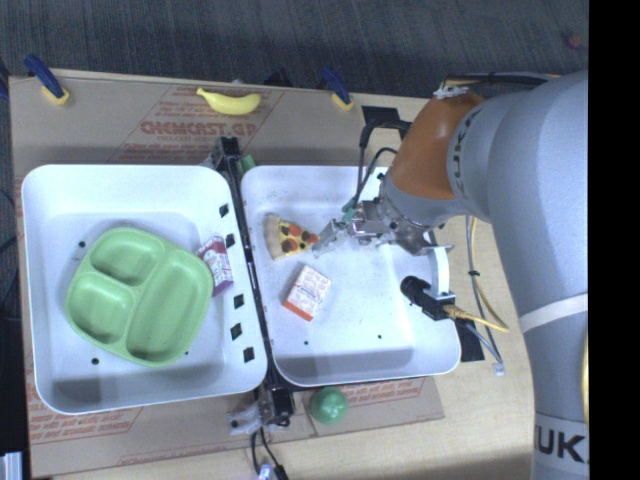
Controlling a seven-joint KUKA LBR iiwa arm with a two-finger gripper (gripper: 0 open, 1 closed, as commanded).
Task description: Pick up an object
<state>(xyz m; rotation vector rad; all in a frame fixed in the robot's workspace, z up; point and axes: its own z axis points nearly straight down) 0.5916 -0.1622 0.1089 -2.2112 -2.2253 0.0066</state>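
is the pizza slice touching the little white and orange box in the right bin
Apart. The camera view shows bare white bin floor between the pizza slice and the box lying below it.

Pale green divided plate in white left bin; yellow banana; orange-and-white carton; red-dotted pizza slice; green ball; blue clamps.

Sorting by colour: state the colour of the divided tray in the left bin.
Light green divided tray, clearest in the camera view.

Grey arm with orange band, thin cables, apparently metallic claw.
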